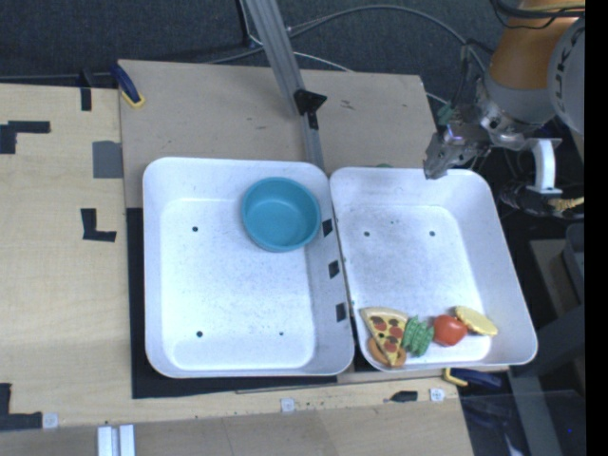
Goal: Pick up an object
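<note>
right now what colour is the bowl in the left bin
Blue, a teal-ish blue; the bowl shows in the camera view.

Pincer (439,162) above right bin (503,255) far rim; blue bowl (279,214) in left bin (171,283).

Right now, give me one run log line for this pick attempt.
end effector: above right bin's far rim, holding nothing | blue bowl: left bin | toy food: right bin near edge

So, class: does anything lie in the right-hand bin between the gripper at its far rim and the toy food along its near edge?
Nothing visible does. The gripper hangs over the right bin's far rim; bare floor runs to the pizza slice, green piece, tomato and yellow piece.
</note>
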Robot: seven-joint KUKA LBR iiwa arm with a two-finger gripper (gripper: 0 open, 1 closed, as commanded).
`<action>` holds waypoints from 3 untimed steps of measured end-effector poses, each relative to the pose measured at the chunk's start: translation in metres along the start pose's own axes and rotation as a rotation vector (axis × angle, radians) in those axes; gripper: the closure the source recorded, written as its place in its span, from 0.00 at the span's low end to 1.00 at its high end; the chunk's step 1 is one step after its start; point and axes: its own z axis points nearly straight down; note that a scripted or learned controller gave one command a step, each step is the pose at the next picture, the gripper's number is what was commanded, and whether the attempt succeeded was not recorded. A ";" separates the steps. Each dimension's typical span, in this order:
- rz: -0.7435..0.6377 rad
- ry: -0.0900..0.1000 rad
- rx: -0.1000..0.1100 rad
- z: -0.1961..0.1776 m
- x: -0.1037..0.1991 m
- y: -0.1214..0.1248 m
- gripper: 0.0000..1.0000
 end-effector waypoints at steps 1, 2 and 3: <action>-0.004 0.001 0.004 0.000 0.052 -0.030 1.00; -0.003 0.001 0.005 0.006 0.090 -0.059 1.00; -0.004 0.001 0.006 0.022 0.137 -0.082 1.00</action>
